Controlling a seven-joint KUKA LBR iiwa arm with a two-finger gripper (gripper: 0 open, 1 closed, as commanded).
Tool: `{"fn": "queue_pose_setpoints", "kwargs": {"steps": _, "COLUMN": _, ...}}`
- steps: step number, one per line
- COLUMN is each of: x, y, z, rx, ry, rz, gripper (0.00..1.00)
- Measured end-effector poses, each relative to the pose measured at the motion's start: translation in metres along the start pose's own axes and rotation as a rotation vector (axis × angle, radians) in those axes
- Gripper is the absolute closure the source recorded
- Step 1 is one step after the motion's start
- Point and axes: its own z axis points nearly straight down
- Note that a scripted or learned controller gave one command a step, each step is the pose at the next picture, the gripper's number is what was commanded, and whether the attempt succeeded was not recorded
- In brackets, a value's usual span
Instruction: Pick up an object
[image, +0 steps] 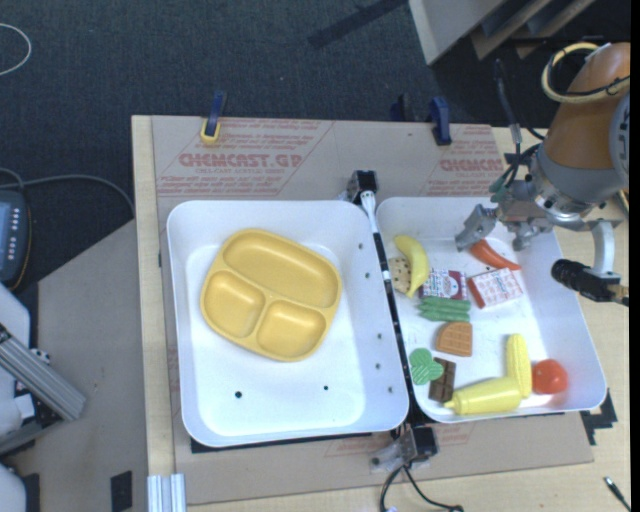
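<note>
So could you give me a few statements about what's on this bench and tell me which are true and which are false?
1. The yellow divided plate lies in the left bin. True.
2. The banana lies on that plate. False: it lies in the right bin, near the divider.
3. The gripper hangs over the right bin's far end. True.
4. The tomato sits at the right bin's far end. False: it sits at the near right corner.
5. The corn cob lies beside the tomato. True.
</note>
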Motion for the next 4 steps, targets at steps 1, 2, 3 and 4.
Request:
{"fn": "queue_pose_setpoints", "kwargs": {"steps": 1, "x": 0.0, "y": 0.003, "z": -0.009, "rx": -0.015, "ry": -0.002, "rz": -0.003, "gripper": 0.0}}
{"fn": "queue_pose_setpoints", "kwargs": {"steps": 2, "x": -0.003, "y": -0.005, "z": 0.039, "rx": -0.01, "ry": -0.001, "rz": -0.002, "gripper": 0.0}}
{"fn": "queue_pose_setpoints", "kwargs": {"steps": 3, "x": -0.003, "y": -0.001, "z": 0.086, "rx": -0.02, "ry": -0.002, "rz": -0.002, "gripper": 0.0}}
{"fn": "queue_pose_setpoints", "kwargs": {"steps": 4, "x": -0.002, "y": 0.001, "z": 0.072, "rx": -0.03, "ry": -0.002, "rz": -0.004, "gripper": 1.0}}
